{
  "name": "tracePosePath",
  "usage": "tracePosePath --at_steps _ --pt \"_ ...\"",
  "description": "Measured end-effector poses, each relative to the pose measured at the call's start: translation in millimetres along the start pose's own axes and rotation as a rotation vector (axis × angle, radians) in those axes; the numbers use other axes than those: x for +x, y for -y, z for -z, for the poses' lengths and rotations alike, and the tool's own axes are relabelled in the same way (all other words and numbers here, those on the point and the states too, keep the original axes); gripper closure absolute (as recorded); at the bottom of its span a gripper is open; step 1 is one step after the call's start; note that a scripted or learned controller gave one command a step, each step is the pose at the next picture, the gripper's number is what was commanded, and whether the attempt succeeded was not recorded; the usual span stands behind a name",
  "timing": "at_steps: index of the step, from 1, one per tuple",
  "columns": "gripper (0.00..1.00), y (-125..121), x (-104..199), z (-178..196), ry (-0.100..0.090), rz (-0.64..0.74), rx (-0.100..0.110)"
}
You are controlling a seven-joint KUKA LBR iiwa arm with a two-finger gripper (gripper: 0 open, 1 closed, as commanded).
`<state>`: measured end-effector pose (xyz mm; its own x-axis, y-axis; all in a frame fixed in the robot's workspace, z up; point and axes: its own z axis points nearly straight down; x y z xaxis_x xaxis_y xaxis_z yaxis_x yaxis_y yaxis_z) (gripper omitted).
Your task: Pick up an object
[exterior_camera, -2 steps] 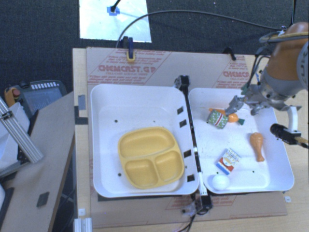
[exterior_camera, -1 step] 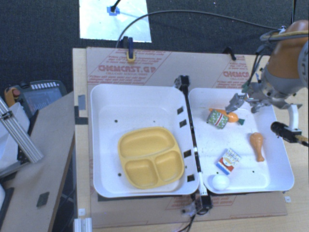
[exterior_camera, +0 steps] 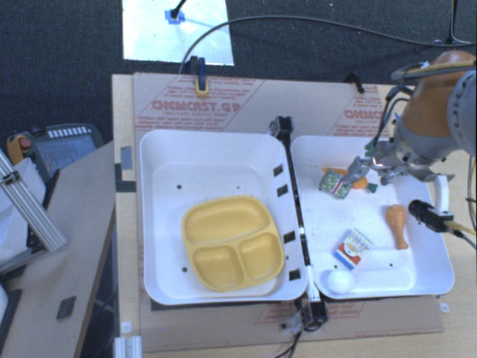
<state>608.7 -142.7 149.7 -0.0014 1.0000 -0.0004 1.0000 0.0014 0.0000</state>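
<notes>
Gripper (exterior_camera: 363,168) sits low in right bin (exterior_camera: 425,274) over the green packet (exterior_camera: 335,183) and orange piece (exterior_camera: 361,184), apparently for a pick; can't tell its state or any hold.

We see an evenly lit bench under soft overhead light, with only faint shadows inside the white bins (exterior_camera: 223,151). A pale sheet (exterior_camera: 176,21) on the dark floor glares almost white. The arm (exterior_camera: 440,103) looks slightly blurred at its edges, and fine detail is grainy throughout.
</notes>
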Motion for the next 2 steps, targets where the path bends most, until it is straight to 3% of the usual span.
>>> tracePosePath --at_steps 2 --pt "0.0 -5 4 -66 0.0 0.002 -0.001"
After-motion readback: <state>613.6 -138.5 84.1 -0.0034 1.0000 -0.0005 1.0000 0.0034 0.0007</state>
